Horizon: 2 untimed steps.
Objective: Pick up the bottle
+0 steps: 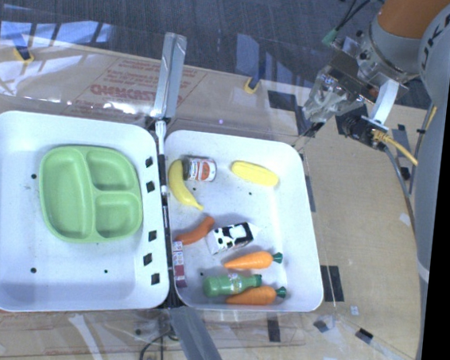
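Nearest the camera, along the front wall of the right bin (pixel 304 223), lies the bottle (pixel 230 284): green, small, on its side, its cap end pointing right. An orange carrot (pixel 254 296) presses along its near flank, and a second carrot (pixel 250 259) sits just behind it. Judging by its look, the bottle is light moulded plastic, fairly stiff, smooth and rounded, so it may roll or slip under a loose pinch. The best hold seems to be across the middle of the body, fingers straddling its short width, though the near carrot leaves little room on that side.

Further back in the same bin lie a cow-patterned toy (pixel 230 236), a banana (pixel 181 185), a can (pixel 200 169) and a yellow lemon-like piece (pixel 254 173). The left bin (pixel 8 192) holds a green divided plate (pixel 92 193).

The gripper (pixel 322 105) hangs outside the bins, beyond the right bin's far right corner, well apart from the bottle. It carries nothing visible; whether it is spread or closed is too blurred here to tell.
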Available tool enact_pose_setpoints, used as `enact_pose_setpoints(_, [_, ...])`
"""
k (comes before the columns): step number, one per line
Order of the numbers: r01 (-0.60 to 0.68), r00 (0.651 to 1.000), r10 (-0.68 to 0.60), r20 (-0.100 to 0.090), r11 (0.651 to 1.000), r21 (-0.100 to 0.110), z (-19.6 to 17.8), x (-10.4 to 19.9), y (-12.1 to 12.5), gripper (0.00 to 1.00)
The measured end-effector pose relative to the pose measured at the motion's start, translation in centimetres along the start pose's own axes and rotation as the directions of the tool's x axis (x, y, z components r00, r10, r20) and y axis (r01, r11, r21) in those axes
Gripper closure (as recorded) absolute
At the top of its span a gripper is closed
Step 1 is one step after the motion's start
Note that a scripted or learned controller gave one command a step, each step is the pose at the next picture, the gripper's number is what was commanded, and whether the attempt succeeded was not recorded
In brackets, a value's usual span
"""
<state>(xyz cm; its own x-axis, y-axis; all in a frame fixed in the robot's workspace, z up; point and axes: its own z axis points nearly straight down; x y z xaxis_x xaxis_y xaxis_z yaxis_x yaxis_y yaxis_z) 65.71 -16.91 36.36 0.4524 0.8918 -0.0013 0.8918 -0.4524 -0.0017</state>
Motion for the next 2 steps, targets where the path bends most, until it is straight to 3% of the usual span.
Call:
enact_pose_setpoints(1, [0.056, 0.998, -0.056, 0.001, 0.998, 0.009, 18.6, 1.6, -1.0, 1.0])
enact_pose_setpoints(2, [-0.057, 0.998, 0.057, -0.002, 0.998, -0.004, 6.7, -1.8, 1.0, 1.0])
